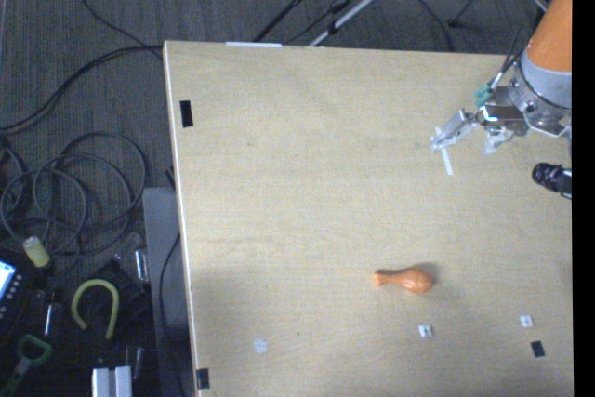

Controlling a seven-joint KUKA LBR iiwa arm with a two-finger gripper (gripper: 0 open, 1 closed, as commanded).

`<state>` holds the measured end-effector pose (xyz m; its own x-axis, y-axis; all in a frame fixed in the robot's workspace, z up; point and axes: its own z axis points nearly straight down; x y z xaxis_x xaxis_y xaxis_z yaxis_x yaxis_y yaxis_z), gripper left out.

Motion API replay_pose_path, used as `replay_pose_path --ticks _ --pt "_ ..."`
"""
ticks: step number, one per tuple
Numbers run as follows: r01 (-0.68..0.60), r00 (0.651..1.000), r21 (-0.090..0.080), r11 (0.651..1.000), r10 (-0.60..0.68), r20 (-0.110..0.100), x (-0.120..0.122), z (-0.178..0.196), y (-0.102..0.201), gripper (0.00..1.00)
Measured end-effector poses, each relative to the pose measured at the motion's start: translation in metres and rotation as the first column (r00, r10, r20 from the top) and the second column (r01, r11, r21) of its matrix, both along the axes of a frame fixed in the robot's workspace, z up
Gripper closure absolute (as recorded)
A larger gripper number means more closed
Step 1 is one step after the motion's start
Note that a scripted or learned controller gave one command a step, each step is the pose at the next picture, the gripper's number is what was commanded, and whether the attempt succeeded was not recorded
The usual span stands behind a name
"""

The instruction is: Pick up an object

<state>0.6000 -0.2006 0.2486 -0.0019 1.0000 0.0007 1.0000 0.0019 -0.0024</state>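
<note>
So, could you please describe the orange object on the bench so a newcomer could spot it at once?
Start at the pale wooden bench top and look toward its near edge, right of centre. There lies a small orange pear-shaped object, its narrow neck pointing left. Nearby are tiny flat markers; it is the only orange, rounded thing.

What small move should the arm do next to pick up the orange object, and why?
Probably it should carry the gripper toward the near edge and slightly left, until it is above the orange pear-shaped object. The gripper hangs near the right side of the wooden board, well apart from the object, which lies alone and untouched.
</note>
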Motion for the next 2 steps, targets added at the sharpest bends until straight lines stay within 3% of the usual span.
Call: replay_pose_path --ticks 1,2 --pt "-0.059 0.998 -0.004 0.998 0.059 0.0 0.051 -0.099 -0.017 0.0" --pt "-0.134 0.991 -0.004 0.991 0.134 0.0 0.068 -0.165 -0.022 0.0"
